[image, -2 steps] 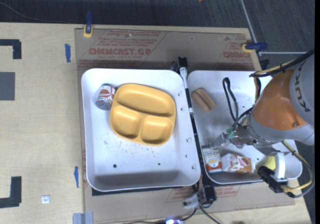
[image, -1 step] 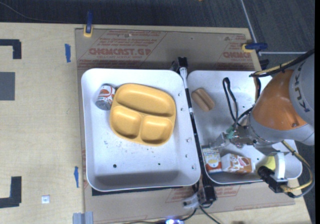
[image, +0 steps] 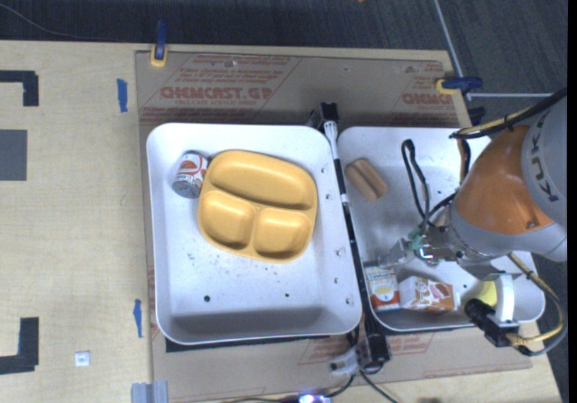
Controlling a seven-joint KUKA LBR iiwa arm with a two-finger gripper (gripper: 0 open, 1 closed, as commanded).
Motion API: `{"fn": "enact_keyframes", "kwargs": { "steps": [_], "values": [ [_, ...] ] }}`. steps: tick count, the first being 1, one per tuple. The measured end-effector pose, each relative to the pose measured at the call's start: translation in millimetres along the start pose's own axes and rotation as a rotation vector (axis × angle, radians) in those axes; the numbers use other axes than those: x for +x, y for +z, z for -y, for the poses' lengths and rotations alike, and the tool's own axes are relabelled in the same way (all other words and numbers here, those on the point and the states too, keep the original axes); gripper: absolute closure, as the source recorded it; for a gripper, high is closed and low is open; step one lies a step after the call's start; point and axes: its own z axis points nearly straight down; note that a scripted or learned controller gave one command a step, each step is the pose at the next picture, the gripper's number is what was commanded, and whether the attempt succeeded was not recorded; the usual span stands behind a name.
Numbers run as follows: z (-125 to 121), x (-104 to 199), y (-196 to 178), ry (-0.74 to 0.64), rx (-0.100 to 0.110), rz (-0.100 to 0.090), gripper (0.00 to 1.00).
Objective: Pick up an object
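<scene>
My gripper [image: 407, 252] hangs low over the right bin [image: 397, 151], near its front half, with the grey and orange arm reaching in from the right. Just in front of it lies a flat orange and white packet [image: 407, 293] against the bin's front wall. A tan rounded block [image: 366, 178] rests at the bin's back left, well away from the gripper. The left bin [image: 171, 284] holds a big yellow divided plate [image: 257, 204] and a small crushed can [image: 189, 174] at the plate's back left corner.
A thin black cable [image: 412, 178] loops above the middle of the right bin. The two bins meet along a raised divider [image: 346, 230]. Both stand on a cardboard sheet [image: 234, 86] held down by clamps at its back corners.
</scene>
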Motion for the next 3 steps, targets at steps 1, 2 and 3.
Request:
{"fn": "enact_keyframes", "kwargs": {
  "steps": [1,2,3],
  "values": [
    [-1.9,-2.7,-11.0,0.002,-0.008,0.008,1.0],
    [-2.0,-3.7,-11.5,0.003,-0.009,0.01,0.0],
    [-3.3,-3.5,-21.3,0.002,-0.012,0.011,1.0]
  ]
}}
